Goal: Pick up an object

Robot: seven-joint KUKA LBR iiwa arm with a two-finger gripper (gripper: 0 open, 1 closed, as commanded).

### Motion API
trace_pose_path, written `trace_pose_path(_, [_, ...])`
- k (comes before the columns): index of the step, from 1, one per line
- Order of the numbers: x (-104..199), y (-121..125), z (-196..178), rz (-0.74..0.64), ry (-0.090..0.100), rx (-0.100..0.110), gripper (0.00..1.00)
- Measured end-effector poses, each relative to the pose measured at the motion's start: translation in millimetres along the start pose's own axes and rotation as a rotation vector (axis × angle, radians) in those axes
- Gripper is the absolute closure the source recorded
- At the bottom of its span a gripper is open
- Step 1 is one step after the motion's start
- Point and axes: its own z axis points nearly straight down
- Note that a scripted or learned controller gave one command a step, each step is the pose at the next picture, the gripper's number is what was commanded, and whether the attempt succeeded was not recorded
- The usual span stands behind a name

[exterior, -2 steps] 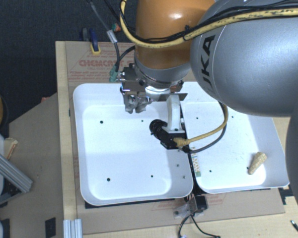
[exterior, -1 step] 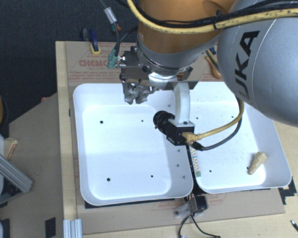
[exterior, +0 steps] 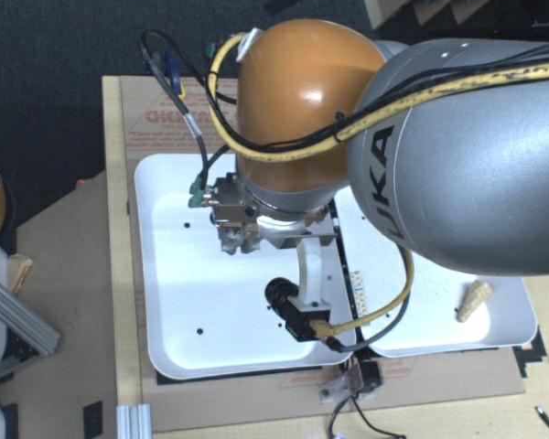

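Nearest the lens, the grey arm [exterior: 457, 144] and its orange band [exterior: 302, 80] loomed over both bins. Of the two, as the camera saw them, the left bin [exterior: 178, 282] lay under the wrist and the right bin [exterior: 421, 329] beside it. The gripper [exterior: 236, 241] hung low above the left bin's white floor; whether it was open or closed could not be told, and nothing showed in its grasp. The pick looked not yet made. One candidate, a pale oblong object [exterior: 474, 300], small, tan and slightly ridged, lay tilted in the right bin, well apart from the gripper.
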Motion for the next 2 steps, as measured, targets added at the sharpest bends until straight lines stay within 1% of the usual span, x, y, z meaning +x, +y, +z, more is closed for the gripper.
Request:
trace_pose_path(1, [-0.2,2.0,-124.9,-0.002,0.012,-0.027,1.00])
trace_pose_path(2, [-0.8,47.4,-0.5,0.003,-0.001,-0.001,1.00])
